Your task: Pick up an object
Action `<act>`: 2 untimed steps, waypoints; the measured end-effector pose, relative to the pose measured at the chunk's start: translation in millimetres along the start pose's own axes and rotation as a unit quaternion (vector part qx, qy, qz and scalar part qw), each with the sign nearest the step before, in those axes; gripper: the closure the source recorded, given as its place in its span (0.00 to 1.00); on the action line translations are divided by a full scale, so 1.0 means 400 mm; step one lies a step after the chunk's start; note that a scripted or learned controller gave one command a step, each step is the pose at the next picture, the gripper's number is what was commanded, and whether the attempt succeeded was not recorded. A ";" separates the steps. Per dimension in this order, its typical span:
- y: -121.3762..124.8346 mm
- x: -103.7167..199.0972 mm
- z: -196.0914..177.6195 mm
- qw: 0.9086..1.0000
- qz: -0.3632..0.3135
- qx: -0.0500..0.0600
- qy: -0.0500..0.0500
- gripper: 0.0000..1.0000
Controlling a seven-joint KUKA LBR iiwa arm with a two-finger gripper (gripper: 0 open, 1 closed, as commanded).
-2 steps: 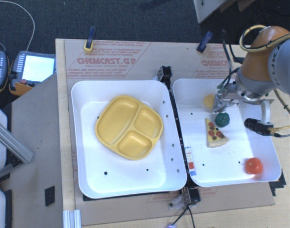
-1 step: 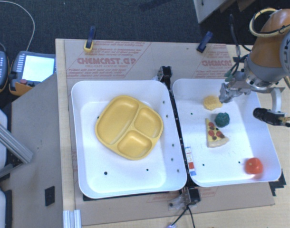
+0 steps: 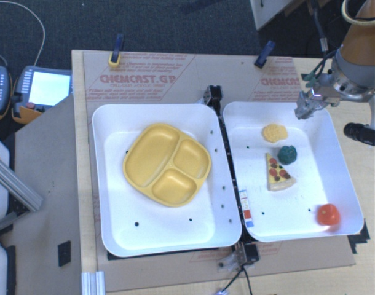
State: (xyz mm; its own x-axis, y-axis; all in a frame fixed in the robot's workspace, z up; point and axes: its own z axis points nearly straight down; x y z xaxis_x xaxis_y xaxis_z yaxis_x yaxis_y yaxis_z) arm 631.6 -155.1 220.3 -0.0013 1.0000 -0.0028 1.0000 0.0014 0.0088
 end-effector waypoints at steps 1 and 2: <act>0.007 0.012 -0.110 1.000 0.000 0.002 0.000 1.00; 0.026 0.159 -0.084 1.000 -0.002 0.005 0.002 1.00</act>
State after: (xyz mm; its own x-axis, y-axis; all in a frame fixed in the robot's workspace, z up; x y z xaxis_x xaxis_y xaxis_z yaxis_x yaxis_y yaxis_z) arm 641.8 -91.4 253.9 -0.0052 1.0000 0.0013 1.0000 0.0052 -0.0016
